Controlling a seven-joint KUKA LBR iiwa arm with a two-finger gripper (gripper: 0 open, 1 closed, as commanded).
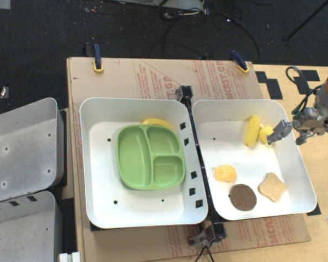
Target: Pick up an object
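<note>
The right bin (295, 168) holds a yellow corn cob (252, 130) with a small yellow piece (266, 131) beside it. Lower in the same bin lie a ridged yellow chunk (225, 173), a round brown disc (243, 196) and a tan bread-like piece (272, 187). My gripper (291, 134) hangs over that bin's right rim, open, with nothing between its fingers. Its left fingertip (277, 132) is just right of the small yellow piece.
A green divided plate (151, 156) lies in the left bin (93, 162), with a yellow object (157, 123) partly hidden behind its far edge. A black divider (195, 152) runs between the bins. Spare white trays (22, 146) sit off the bench at the left.
</note>
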